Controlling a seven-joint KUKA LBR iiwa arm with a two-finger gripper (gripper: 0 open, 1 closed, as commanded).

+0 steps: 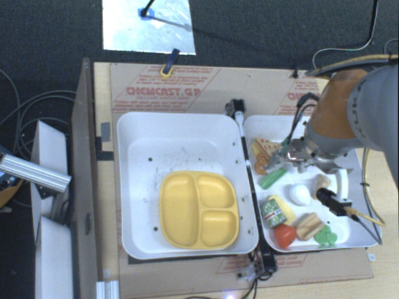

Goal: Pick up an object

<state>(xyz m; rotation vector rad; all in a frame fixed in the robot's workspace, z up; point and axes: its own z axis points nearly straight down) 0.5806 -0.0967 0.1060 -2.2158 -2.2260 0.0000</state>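
My gripper hangs low over the back of the right bin, beside an orange waffle-like piece and just above a green stick-shaped item. Nothing shows between it and these items that I can make out. Nearer the front lie a white egg, a small can with a green and red label, a yellow piece, a red tomato, a brown bread-like piece, a green leafy item and a tan piece.
The left bin holds a yellow divided plate. A ridge where the two bin walls meet runs just left of the gripper. The grey arm with its orange band covers the right bin's back right corner.
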